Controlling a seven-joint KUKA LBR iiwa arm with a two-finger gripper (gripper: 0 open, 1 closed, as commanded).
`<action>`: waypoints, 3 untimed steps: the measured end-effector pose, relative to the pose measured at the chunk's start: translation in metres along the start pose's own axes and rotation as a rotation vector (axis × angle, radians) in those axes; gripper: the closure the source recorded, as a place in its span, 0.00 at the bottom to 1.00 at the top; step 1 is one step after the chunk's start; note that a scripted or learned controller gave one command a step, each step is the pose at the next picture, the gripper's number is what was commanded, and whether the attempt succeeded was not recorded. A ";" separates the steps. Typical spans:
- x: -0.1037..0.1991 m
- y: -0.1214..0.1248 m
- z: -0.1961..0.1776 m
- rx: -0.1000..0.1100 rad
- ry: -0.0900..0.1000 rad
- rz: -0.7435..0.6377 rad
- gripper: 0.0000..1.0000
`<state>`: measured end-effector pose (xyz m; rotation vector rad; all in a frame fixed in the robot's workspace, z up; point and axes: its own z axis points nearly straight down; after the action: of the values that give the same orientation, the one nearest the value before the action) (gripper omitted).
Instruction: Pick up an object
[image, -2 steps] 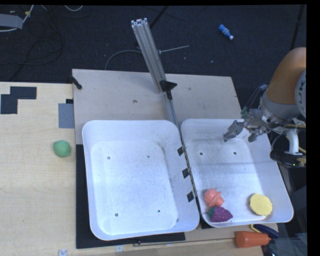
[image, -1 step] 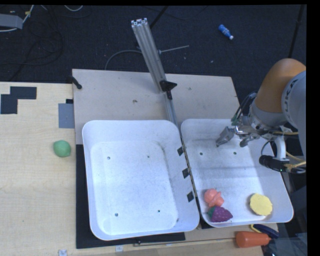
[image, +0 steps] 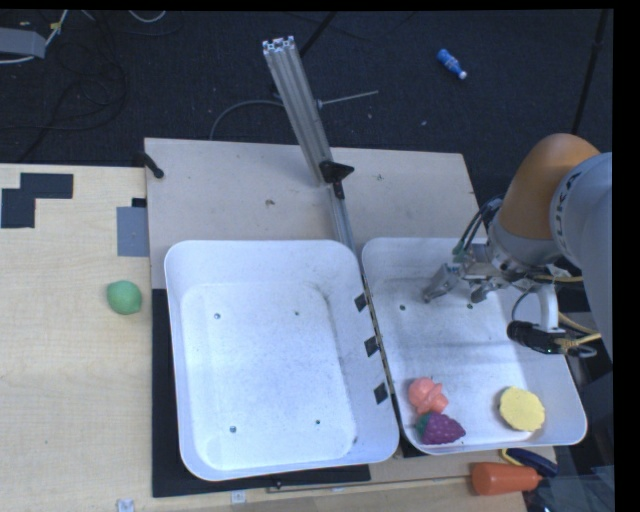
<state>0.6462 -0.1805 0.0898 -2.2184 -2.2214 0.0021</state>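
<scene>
Within the right-hand shallow white plastic bin, camera view, three small objects lie along the near edge. Item one: a coral-pink lumpy soft toy piece, roughly rounded, with no clear long axis. Item two: a dark magenta, bumpy berry-like cluster with a green tip, touching the pink piece on its near side; its long axis runs roughly left to right, green end toward the left. Item three: a flat pale yellow disc, set apart to the right near the bin's corner, round and without direction.

Over the far part of the same bin hangs the grey two-finger gripper, its fingers spread apart with nothing between them, well clear of all three objects.

Adjoining on the left: a second shallow white plastic bin. On the pale wooden bench to its left rests a small green ball. An orange cylindrical object lies just outside the right bin's near edge.
</scene>
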 end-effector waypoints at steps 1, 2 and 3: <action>0.000 0.001 -0.012 -0.002 -0.001 0.000 1.00; -0.002 0.005 -0.054 -0.005 -0.001 0.001 1.00; -0.001 0.001 -0.098 -0.006 -0.001 0.001 1.00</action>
<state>0.6473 -0.1813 0.1875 -2.2237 -2.2235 -0.0028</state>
